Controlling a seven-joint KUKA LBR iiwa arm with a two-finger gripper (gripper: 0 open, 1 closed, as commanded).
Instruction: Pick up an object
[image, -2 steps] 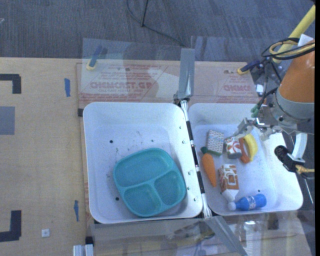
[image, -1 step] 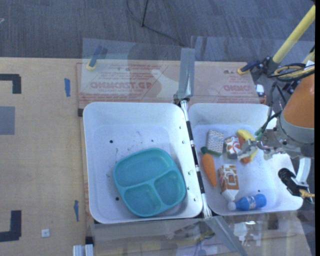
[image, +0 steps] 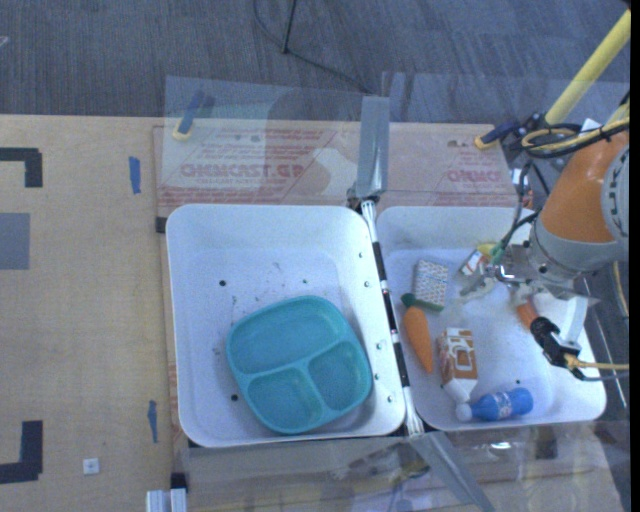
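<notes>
My gripper (image: 487, 277) hangs low over the back of the right bin (image: 590, 405), on the grey arm with its orange band (image: 590, 195). Just at its tip lies a small yellow-and-white object (image: 474, 261), partly hidden by it. To the left rests a grey speckled block (image: 432, 278). An orange carrot (image: 418, 336) with a green top lies along the bin's left side. Beside the carrot is a small orange-and-white carton (image: 458, 362), and a blue bottle (image: 500, 405) lies near the front wall. Another orange piece (image: 526, 313) peeks out under the wrist.
The left bin (image: 200, 240) holds a teal divided plate (image: 298, 362) at its front. A metal divider (image: 373, 160) runs behind the wall between the bins. Cables and a black fitting (image: 552, 342) hang from the wrist over the right bin's right side.
</notes>
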